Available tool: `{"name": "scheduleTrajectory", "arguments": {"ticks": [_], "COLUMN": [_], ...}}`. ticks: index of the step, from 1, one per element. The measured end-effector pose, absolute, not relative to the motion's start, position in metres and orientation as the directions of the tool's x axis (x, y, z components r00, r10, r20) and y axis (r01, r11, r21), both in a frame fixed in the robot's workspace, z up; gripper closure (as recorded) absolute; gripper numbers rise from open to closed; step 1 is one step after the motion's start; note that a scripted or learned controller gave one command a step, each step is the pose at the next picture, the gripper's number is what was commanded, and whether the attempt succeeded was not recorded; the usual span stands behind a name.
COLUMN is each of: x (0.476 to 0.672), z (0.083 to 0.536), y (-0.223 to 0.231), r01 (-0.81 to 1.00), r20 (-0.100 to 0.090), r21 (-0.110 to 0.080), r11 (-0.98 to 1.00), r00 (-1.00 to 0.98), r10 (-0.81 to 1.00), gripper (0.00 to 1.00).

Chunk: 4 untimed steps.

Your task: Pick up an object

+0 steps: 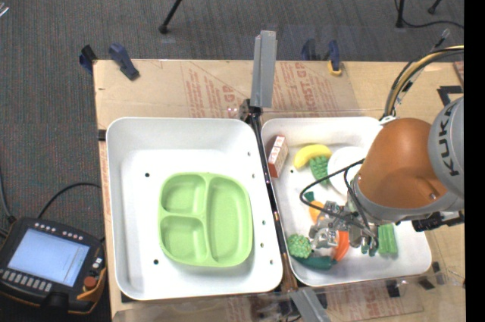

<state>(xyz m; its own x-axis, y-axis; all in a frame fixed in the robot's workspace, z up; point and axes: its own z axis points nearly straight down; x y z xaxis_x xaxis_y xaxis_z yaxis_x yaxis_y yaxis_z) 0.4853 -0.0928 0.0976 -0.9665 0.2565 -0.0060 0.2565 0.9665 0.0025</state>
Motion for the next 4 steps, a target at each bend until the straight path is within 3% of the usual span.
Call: {"name": "scheduleTrajectory", "arguments": {"ticks": [1, 2, 3, 4], "x": [0.485, 0.485, 0.485, 0.480], "z": [0.097, 0.106, 0.105, 0.091], "y": [-0.093, -0.092, -0.092, -0.093], "r01": [0.256, 0.252, 0.250, 0.363], "r20": [-0.005, -0.005, -0.004, -0.014], "r21": [0.002, 0.003, 0.003, 0.004], "r11": [0.967, 0.968, 0.968, 0.932], "r00": [-0.967, -0.968, -0.968, -0.932], "r10": [0.256, 0.252, 0.250, 0.363], "gripper": [0.00, 1.00, 0.00, 0.00]}}
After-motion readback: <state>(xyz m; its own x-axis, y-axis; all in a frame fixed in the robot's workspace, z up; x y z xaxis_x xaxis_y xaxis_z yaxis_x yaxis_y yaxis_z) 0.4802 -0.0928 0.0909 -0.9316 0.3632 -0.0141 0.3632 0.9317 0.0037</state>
